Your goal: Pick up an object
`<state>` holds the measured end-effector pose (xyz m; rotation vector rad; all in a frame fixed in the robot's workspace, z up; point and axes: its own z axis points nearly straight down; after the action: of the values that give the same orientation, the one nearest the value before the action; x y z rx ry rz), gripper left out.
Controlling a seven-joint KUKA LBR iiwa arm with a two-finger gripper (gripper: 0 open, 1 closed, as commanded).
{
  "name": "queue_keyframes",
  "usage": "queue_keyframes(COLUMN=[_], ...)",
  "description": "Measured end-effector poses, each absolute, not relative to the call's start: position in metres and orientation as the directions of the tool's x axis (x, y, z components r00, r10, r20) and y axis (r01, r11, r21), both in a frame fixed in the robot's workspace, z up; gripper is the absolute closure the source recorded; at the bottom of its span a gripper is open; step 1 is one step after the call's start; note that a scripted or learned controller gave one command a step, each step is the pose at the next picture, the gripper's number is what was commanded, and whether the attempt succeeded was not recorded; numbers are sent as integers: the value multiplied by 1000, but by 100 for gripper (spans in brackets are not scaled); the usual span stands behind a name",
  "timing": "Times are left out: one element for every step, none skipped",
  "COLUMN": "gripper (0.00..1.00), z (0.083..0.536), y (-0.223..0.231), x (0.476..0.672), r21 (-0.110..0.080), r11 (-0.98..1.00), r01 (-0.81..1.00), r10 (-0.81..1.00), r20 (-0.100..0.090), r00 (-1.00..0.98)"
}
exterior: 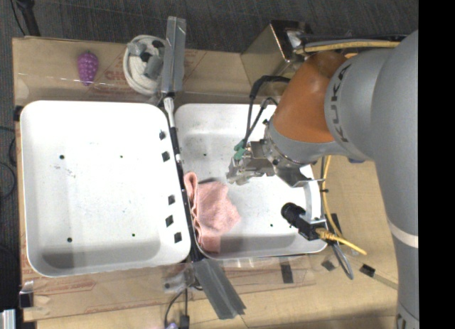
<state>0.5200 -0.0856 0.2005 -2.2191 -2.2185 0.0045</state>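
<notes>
Over the right bin (213,118), gripper (240,171) hangs just beside the pink cloth (213,210), which lies against the bin's left wall; finger opening cannot be told, nothing visibly held.

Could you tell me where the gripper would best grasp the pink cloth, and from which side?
Probably the cloth's bunched middle, from straight above: it lies flat and crumpled against the right bin's left wall, so a side approach looks blocked.
</notes>
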Motion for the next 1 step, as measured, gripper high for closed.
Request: queue_keyframes(gripper=[100], z=[210], y=[-85], x=[521], r21=[-7], r11=[5], r01=[1000], r10=[1000], r20=[1], r00=[-5])
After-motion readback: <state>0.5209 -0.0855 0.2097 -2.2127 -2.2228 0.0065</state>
